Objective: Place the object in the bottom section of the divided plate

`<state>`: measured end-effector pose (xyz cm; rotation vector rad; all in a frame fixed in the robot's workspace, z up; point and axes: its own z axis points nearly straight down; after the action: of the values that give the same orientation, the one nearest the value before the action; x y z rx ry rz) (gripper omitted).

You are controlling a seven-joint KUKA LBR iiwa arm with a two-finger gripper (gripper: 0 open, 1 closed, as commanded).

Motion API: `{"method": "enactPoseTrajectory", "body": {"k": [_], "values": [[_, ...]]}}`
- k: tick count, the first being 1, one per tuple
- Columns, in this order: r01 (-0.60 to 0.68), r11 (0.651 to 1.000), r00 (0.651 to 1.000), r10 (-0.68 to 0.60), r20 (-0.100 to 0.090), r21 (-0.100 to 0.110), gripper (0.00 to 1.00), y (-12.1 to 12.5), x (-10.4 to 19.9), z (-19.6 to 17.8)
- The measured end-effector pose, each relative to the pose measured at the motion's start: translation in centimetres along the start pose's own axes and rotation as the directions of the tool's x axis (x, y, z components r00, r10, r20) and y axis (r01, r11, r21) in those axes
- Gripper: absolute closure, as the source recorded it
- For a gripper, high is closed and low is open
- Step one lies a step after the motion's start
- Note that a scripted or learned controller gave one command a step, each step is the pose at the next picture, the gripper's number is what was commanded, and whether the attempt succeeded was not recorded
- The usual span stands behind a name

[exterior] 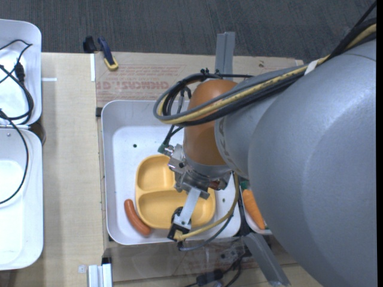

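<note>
While gripper point(192, 181) is hanging over yellow divided plate point(149, 175) in white bin point(119, 148), sausage point(136, 218) is lying just beside plate, lower-L; gripper open/closed: can't tell.

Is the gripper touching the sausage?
Apart. The camera view shows the gripper over the yellow plate, with plate rim showing between it and the sausage.

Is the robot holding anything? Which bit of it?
It cannot be told. The gripper is above the yellow plate; the sausage lies in the bin beside the plate.
</note>
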<state>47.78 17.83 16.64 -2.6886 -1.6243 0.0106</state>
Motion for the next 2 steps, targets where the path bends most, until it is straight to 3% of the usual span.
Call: {"method": "enactPoseTrajectory", "body": {"k": [1, 2], "values": [[0.0, 1.0, 1.0, 0.0, -0.001, -0.002, 1.0, 3.15, -6.12, -6.48], [-0.116, 0.993, 0.993, 0.116, -0.001, -0.001, 1.0, 2.84, -5.66, -6.02]]}}
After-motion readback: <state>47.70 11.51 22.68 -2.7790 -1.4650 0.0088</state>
